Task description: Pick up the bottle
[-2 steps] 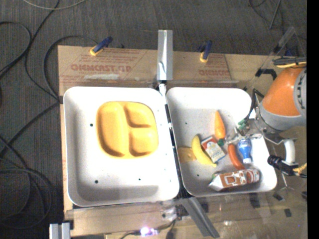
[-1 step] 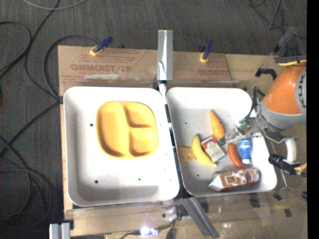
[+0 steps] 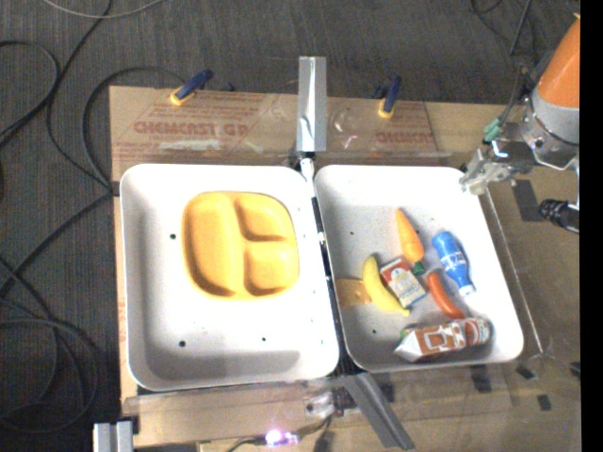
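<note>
The blue bottle point(image 3: 452, 262) with a white label lies on its side in the right bin point(image 3: 372, 191), towards that bin's right wall, cap pointing to the near right. It touches a red-orange chilli-shaped toy point(image 3: 443, 293) at its lower end. My gripper point(image 3: 479, 174) hangs over the right bin's far right corner, above and to the right of the bottle and well apart from it. Nothing shows in the gripper.
Around the bottle in the right bin lie a carrot point(image 3: 409, 234), a banana point(image 3: 377, 285), a small red carton point(image 3: 403, 282) and a larger carton point(image 3: 443, 339) at the front. The left bin point(image 3: 151, 347) holds a yellow divided tray point(image 3: 240, 243).
</note>
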